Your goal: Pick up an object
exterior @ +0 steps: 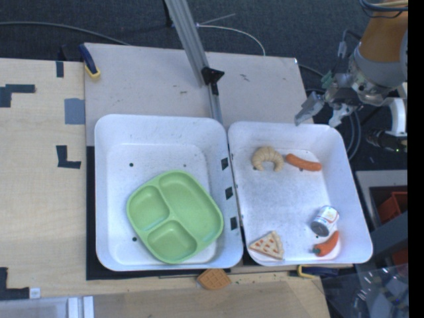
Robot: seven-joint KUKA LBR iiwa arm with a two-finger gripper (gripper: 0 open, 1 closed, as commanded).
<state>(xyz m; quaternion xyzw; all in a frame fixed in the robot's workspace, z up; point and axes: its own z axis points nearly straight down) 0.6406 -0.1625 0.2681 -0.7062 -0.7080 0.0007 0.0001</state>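
Observation:
The right bin point(278, 197) holds a tan croissant point(267, 158), an orange sausage point(304, 162), a small silver can point(324, 220), an orange carrot-like piece point(328, 245) and a sandwich wedge point(267, 246). My gripper point(322, 108) hangs above the bin's far right corner, beyond the rim. Its two grey fingers are spread apart with nothing between them. It is up and to the right of the sausage, well apart from it.
The left bin point(112, 144) holds a green divided plate point(174, 215). A slanted metal pole point(191, 35) runs down to the seam between the bins. A waffle-like cookie point(212, 279) lies on the bench in front of the bins.

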